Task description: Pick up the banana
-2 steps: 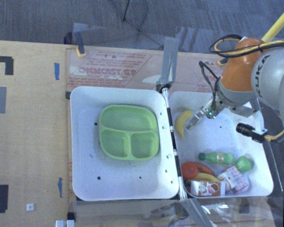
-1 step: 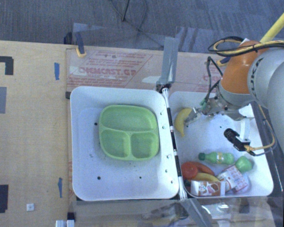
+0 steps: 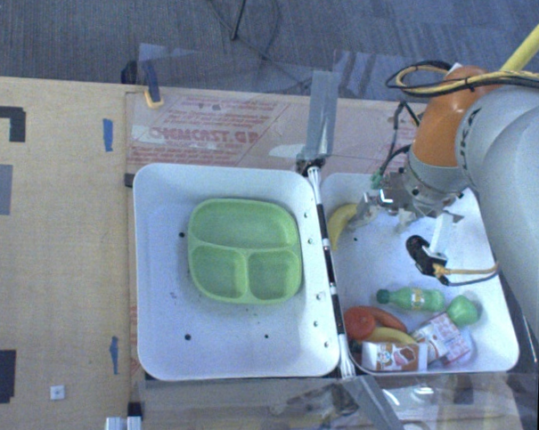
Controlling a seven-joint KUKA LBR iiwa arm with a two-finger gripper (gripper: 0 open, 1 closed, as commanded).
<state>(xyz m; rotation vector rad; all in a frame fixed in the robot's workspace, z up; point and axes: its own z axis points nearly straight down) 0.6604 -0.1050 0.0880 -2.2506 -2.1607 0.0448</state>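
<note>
two shallow white bins are being seen side by side, the left bin (image 3: 157,329) and the right bin (image 3: 374,263), and they are being parted by a shared wall (image 3: 331,284). nearest, the front edge of the right bin is being crowded by a cluster: a red-and-white carton (image 3: 393,356), a second carton (image 3: 447,340), a red round piece (image 3: 361,321), a small yellow piece (image 3: 394,334), a green bottle (image 3: 413,299) being left on its side, and a green rounded piece (image 3: 462,310). beyond that cluster, the middle floor of the right bin is being left bare, so open room is being offered between the clutter and the far end. in the left bin, a green divided plate (image 3: 246,249) is being borne toward the middle, and bare white floor is being left around it, widest at the near side. farther back, the banana (image 3: 340,223) is being seen in the far left corner of the right bin, being pressed close along the shared wall, its curve running near to far. the gripper (image 3: 374,205) is being held just beside the banana, on its right and by its far end; whether it is open or closed, and whether contact is being made, cannot be told. the grey arm (image 3: 512,167) with its orange band is being extended over the far right corner. behind both bins, a printed cardboard sheet (image 3: 211,131) is being laid flat.
</note>
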